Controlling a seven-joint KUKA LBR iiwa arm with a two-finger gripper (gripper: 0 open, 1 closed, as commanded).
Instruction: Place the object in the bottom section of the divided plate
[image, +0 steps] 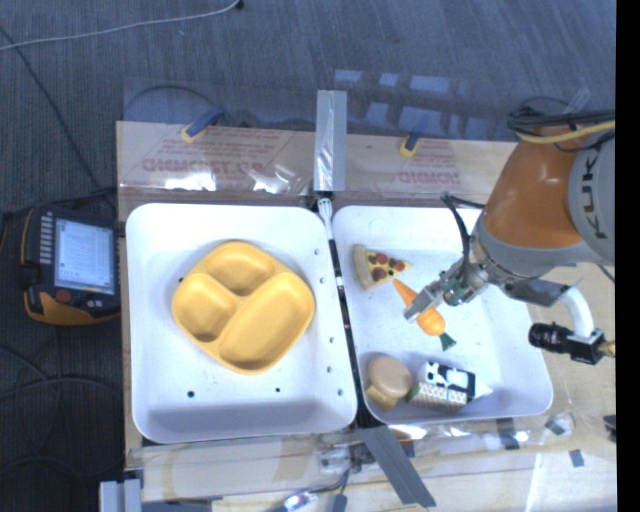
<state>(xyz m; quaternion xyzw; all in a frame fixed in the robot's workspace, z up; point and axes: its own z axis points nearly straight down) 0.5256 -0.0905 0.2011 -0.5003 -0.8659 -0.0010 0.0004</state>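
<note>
**Gripper down at the carrot, plate waiting in the other bin**

While the gripper (432, 303) sits low in the right bin (530, 385), its tips are right at the carrot (419, 306) — an orange toy lying near the bin's middle, green end toward the front edge. Whether the fingers have closed on it or merely stand beside it, I cannot tell; the view is too small and the metal overlaps the orange.

The plate (243, 304), yellow and split in three, rests in the middle of the left bin (160, 400). Its bottom section is the large one facing the front edge, and nothing lies in it.

Risks, as I judge them: the carrot is slim and tapered, so a pinch off its middle could let it swing or slip out on the lift. The carry must cross the raised rims where the two bins meet — a low pass could knock the toy loose there. A release set too far back would drop it into one of the two upper sections instead.

Other things share the right bin: a pizza slice (379, 267) toward the back left corner, a bun (388, 380) and a black-and-white box (445, 385) along the front edge.

Writing: part of "KUKA" shows on the arm (540, 200); red lettering on the board (220, 160) behind the bins is too blurred to read.
</note>
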